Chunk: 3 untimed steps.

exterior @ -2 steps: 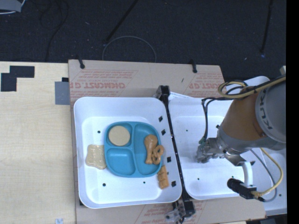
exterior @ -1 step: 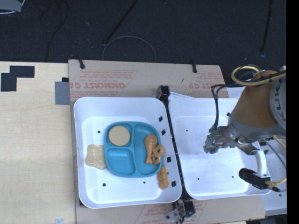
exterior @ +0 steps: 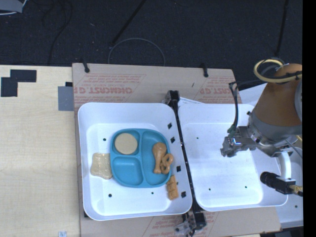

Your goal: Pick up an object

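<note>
In the left bin (exterior: 94, 117) lies a blue sectioned plate (exterior: 129, 174). On it rest a round tan cookie (exterior: 125, 143) and a brown chicken drumstick (exterior: 159, 154) with a pretzel (exterior: 167, 162) beside it. A pale slice of toast (exterior: 101, 165) lies just left of the plate, and a small orange-brown piece (exterior: 172, 187) lies at its lower right. My gripper (exterior: 230, 147) hangs over the right bin (exterior: 217, 191), near its right half, well apart from all the food. Nothing shows between its fingers.
A black divider clamp (exterior: 178, 147) runs between the two bins. The arm's orange band (exterior: 276, 100) and grey wrist stand over the right bin's right edge. A cardboard sheet (exterior: 148, 83) lies under the bins, with a wooden bench (exterior: 34, 157) to the left.
</note>
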Available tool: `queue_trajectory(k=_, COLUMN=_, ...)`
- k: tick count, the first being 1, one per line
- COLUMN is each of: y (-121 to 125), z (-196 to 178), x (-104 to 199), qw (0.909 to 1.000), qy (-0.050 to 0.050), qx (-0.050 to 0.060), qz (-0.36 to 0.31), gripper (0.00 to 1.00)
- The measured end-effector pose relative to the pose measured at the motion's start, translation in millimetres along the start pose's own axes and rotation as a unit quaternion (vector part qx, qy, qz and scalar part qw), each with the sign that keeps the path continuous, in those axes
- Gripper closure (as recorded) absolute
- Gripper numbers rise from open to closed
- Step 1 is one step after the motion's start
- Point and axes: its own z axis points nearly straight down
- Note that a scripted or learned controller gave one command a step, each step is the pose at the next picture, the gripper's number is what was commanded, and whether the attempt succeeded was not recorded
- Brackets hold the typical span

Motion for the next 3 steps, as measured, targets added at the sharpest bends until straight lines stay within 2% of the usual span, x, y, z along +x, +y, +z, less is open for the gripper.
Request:
queue_trajectory(k=1, y=-4, z=-12, x=44, qw=1.0, qy=0.001, qx=0.001, qz=-0.001, gripper=1.0)
queue_trajectory(k=2, y=-12, z=-20, x=105, qw=1.0, qy=0.001, qx=0.002, qz=-0.003, gripper=1.0)
queue_trajectory(k=3, y=-10, z=-26, x=149, qw=1.0, qy=0.001, qx=0.002, qz=-0.002, gripper=1.0)
